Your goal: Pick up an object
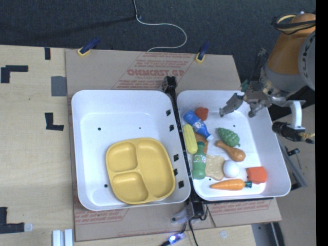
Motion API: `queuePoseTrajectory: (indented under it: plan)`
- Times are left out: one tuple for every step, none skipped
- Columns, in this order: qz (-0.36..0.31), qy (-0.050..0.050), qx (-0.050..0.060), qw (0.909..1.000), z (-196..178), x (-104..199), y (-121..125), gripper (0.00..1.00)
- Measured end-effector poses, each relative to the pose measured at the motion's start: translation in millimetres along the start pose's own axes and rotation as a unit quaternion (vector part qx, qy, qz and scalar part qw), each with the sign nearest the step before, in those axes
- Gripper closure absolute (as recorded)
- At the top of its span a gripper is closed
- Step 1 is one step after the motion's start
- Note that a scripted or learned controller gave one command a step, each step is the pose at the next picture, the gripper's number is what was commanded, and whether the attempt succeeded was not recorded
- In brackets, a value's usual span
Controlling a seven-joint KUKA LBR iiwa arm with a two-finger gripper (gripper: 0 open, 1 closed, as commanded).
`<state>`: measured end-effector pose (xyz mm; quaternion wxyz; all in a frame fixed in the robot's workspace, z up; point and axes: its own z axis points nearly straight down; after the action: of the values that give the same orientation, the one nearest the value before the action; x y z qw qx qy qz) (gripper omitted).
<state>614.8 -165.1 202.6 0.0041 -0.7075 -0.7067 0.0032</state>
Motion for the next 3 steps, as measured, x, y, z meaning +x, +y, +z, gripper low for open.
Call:
queuePoseTrajectory:
  plan:
    - [-0.001, -0.001, -0.004, 1.0000, -5, 0, 2, 0.00]
    - [-0.001, 0.000, -0.001, 1.0000, 60, -3, 0, 0.00]
    - [-0.001, -0.001, -0.001, 1.0000, 115, -2, -1, 0.00]
